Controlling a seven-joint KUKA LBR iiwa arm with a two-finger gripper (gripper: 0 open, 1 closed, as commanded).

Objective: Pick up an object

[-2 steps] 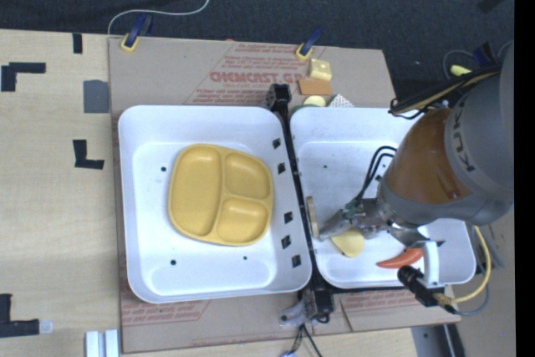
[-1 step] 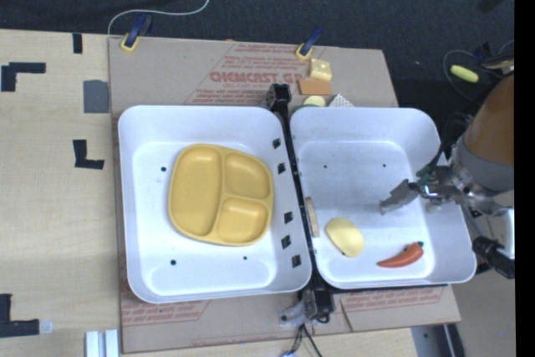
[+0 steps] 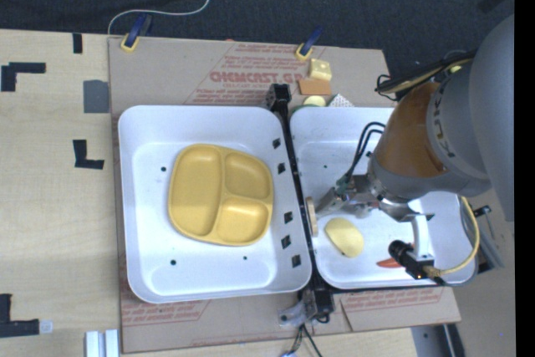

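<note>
A pale yellow, lemon-like object (image 3: 344, 237) lies in the right bin (image 3: 326, 142), near its front left part. My gripper (image 3: 351, 198) hangs just above and behind it, low over the bin floor, with the grey and orange arm (image 3: 426, 138) reaching in from the right. A small red-orange object (image 3: 387, 263) lies near the bin's front edge, next to a black fitting on the arm's cabling. A yellow divided plate (image 3: 221, 194) rests in the left bin (image 3: 142, 138).
Behind the right bin, on the cardboard, sit a tan block (image 3: 315, 84), a small yellow block (image 3: 320, 68) and a pale round item (image 3: 313, 102). A black divider clamp (image 3: 279, 100) stands between the bins. Cables run along the arm.
</note>
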